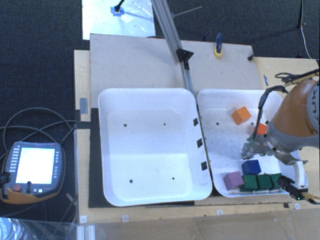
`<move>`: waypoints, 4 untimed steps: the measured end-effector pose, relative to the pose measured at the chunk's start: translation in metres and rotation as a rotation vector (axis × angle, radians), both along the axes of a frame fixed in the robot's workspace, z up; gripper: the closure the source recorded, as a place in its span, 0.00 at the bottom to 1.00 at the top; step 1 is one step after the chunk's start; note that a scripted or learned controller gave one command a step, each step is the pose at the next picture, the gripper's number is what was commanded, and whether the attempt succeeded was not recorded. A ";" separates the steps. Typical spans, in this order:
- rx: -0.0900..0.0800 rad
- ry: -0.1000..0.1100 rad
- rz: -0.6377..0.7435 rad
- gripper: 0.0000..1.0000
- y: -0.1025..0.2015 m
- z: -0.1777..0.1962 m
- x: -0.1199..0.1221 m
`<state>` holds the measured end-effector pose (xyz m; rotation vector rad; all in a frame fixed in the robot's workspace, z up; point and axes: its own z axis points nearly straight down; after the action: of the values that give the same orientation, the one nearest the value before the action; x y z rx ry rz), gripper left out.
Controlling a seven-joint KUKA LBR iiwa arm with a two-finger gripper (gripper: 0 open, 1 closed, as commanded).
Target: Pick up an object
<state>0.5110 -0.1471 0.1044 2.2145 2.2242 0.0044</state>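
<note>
Bright, even light is falling from above, washing the left bin [150,144] to near-pure white so its floor is losing detail. A sheet [120,11] at the top is glaring pale blue, while the dark floor [35,59] is staying dim. The whole picture is looking soft and slightly grainy, with small blocks [250,176] blurring at their edges.

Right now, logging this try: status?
Gripper low in right bin, above blue block. Nothing seen held. Green blocks, purple block crowd it.
</note>
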 end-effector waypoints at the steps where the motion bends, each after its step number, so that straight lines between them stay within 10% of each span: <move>1: -0.002 -0.004 0.000 1.00 -0.005 0.054 0.012; 3: -0.001 0.000 0.001 1.00 0.000 0.129 0.019; 4: 0.002 0.001 0.006 1.00 0.049 0.139 0.016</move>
<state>0.5275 -0.0982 0.2431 2.2094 2.2324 0.0060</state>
